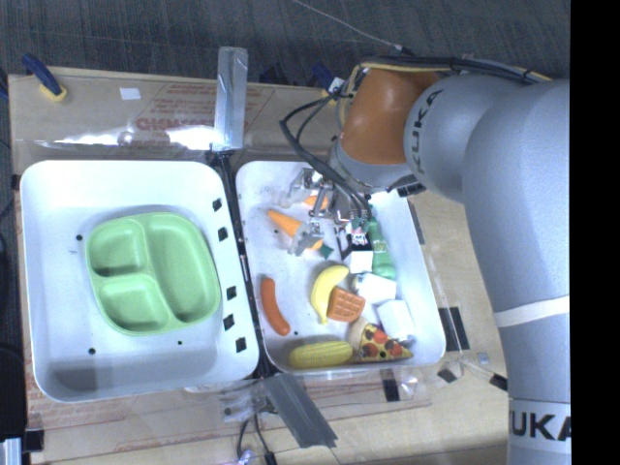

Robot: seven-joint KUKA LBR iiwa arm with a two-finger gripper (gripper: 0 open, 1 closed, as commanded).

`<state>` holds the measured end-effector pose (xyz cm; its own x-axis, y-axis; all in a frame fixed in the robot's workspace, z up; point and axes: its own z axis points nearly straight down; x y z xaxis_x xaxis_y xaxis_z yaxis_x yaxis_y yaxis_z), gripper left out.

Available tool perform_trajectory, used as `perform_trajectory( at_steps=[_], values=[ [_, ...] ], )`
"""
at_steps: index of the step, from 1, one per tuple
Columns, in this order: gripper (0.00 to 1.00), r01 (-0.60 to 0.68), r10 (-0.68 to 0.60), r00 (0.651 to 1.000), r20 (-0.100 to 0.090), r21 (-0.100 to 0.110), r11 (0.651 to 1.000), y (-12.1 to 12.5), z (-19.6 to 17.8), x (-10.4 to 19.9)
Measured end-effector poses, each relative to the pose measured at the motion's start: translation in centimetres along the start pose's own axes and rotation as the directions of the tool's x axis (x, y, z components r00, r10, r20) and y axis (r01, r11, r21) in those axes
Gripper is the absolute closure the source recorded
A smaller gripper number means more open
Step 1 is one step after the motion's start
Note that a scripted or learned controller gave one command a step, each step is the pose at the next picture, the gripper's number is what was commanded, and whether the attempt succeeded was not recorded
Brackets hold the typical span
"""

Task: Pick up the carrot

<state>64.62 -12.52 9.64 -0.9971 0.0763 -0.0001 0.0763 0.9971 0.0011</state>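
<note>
The carrot (pixel 284 223) is a small orange piece lying in the upper left part of the right white bin (pixel 419 260). My gripper (pixel 314 217) hangs low over the bin just to the right of the carrot, close to its right end. Whether it touches the carrot cannot be made out. The grey arm with its orange band (pixel 378 114) reaches in from the upper right and hides the bin's far right corner.
The right bin also holds a red sausage (pixel 274 305), a banana (pixel 326 289), a waffle piece (pixel 345 305), a corn cob (pixel 320 354), a pizza slice (pixel 383 342), white blocks (pixel 395 315) and a green item (pixel 381 256). The left bin (pixel 48 192) holds a green divided plate (pixel 151 271).
</note>
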Motion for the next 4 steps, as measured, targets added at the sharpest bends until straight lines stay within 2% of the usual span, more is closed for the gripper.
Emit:
perform_trajectory(
  at_steps=[1,2,3,4],
  values=[
    [1.0,0.008,-0.008,1.0,0.006,0.002,1.0,0.1,-1.3,-0.2],
    [1.0,-0.19,0.189,0.982,0.013,0.0,0.982,1.1,-13.7,2.4],
    [1.0,-0.442,0.442,0.897,-0.003,0.002,0.897,3.1,-6.0,5.6],
    [0.0,-0.441,0.441,0.897,-0.001,0.002,0.897,3.1,-6.0,5.6]
  ],
)
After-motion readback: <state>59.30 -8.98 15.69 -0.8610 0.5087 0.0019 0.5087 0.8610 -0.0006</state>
